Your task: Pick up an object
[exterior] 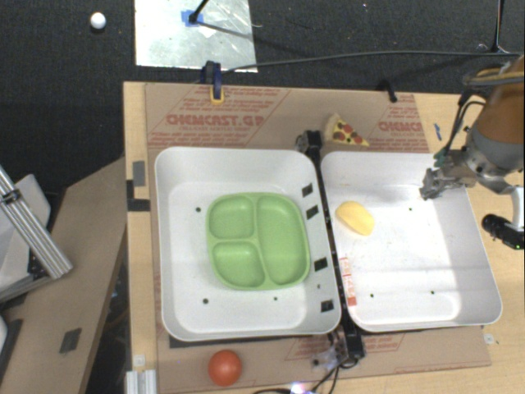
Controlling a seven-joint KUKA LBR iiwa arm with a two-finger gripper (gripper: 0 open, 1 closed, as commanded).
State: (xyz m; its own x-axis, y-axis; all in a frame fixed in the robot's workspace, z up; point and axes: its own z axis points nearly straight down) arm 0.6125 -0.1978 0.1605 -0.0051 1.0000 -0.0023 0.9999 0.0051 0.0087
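Two shallow white bins sat side by side on the bench (246,113), which was covered with brown cardboard printed in red lettering. The left bin (176,179) held a green divided plate (256,240) with three compartments, lying flat near the bin's middle. The right bin (459,302) held a single yellow object (355,217), rounded and lemon-like, resting on the bin floor in its upper left part, just beside the wall shared with the left bin.

The arm (500,130) reached in from the right, its orange band visible above the grey wrist. The gripper (432,185) hung over the upper right part of the right bin, well apart from the yellow object, with bare white floor between them. Whether the fingers were spread or closed could not be told, as they were small and dark against the wrist; nothing could be seen between them.

Outside the bins, a toy pizza slice (345,131) lay on the cardboard just beyond the far edge, near the seam between the bins. An orange-red ball (224,367) rested on the cardboard in front of the left bin. A small white ball (98,20) lay on the dark surface at the far left, and a shiny sheet (193,23) lay beyond the bench
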